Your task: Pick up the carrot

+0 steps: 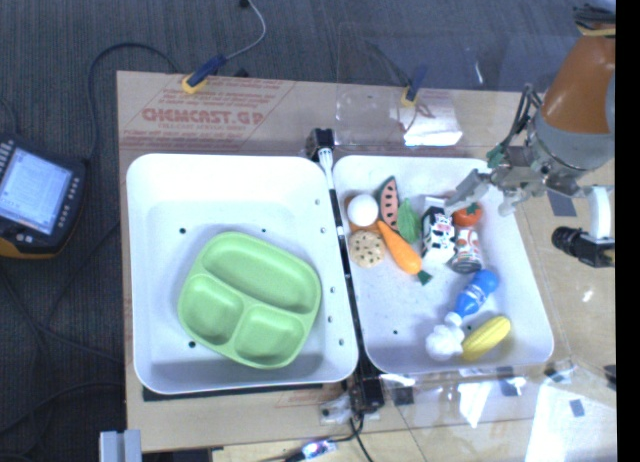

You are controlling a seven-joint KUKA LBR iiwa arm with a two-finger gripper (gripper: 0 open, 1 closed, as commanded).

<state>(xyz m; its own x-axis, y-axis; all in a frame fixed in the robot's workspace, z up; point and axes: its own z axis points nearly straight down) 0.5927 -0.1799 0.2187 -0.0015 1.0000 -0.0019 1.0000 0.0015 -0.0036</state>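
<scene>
The arm's claw (478,190), whose state I cannot tell, hovers above the right bin (530,280), apparently approaching; next it must descend left onto the carrot (398,247).

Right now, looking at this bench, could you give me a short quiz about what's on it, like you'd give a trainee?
1. True or false: the carrot lies in the same bin as the green tray.
2. Which item lies nearest the carrot's narrow end? A) cookie B) yellow banana C) blue bottle
3. Fill in: the tool is over the ______ bin's far right corner.

Key:
1. False. The carrot is in the right bin; the tray is in the left bin.
2. A.
3. Right.
</scene>
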